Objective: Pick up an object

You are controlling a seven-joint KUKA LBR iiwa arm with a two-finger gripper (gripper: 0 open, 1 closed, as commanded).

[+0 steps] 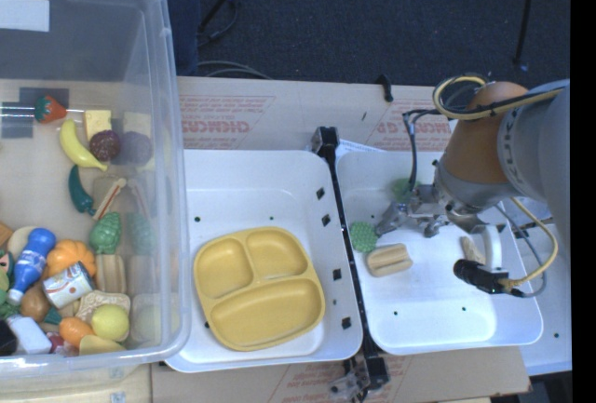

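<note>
In the right white bin (438, 336) lie a tan bun-shaped toy (388, 260), a small green leafy toy (362, 236) to its upper left, another green piece (402, 189) near the far wall, and a pale beige piece (471, 249) to the right. My gripper (414, 217) hangs low over the middle of this bin, just above and to the right of the tan bun and beside the green leafy toy. The wrist and cables hide the tips. I see nothing held in it.
A yellow divided plate (259, 286) lies in the left white bin (251, 178). A tall clear plastic tub (169, 206) at far left holds several toy foods. A black divider clip (326, 142) sits between the bins. The grey arm (521, 150) covers the right bin's far right.
</note>
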